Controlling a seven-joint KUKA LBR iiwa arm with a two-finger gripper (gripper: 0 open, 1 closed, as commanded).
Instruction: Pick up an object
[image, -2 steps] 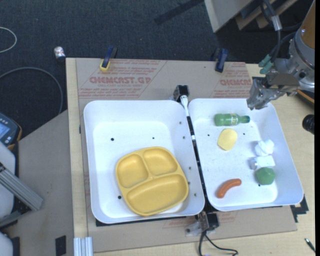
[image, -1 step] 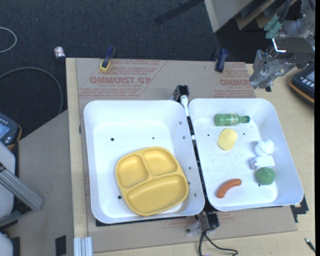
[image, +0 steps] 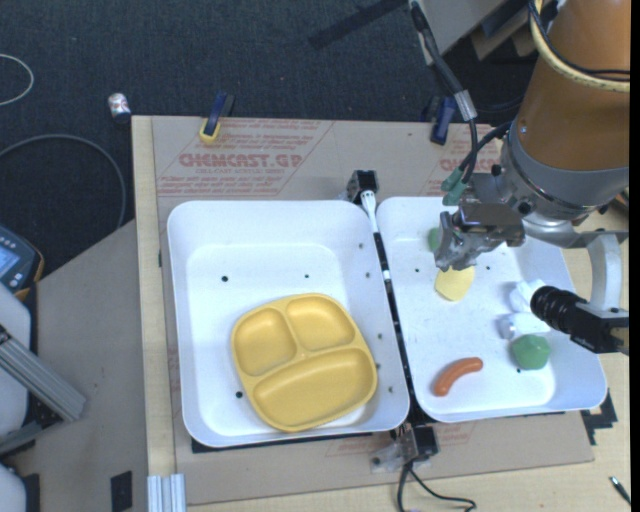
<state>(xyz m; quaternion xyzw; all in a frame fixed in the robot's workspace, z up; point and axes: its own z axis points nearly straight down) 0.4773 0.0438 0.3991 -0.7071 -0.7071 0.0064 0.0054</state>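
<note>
My gripper (image: 458, 260) hangs over the upper left part of the right bin (image: 420, 225). Directly below its tip lies a pale yellow object (image: 454, 286), touching or nearly touching it; contact cannot be made out. A small green object (image: 434, 240) peeks out from behind the gripper's left side. Lower in the same bin lie an orange sausage-shaped piece (image: 458, 375), a round green object (image: 530, 352) and a small whitish-blue object (image: 520, 298).
The left bin (image: 200, 240) holds a yellow divided plate (image: 303, 361) in its lower half. A black clamp (image: 363, 185) sits on the ridge between the bins. A black cylindrical part (image: 562, 310) juts in over the right bin's right edge.
</note>
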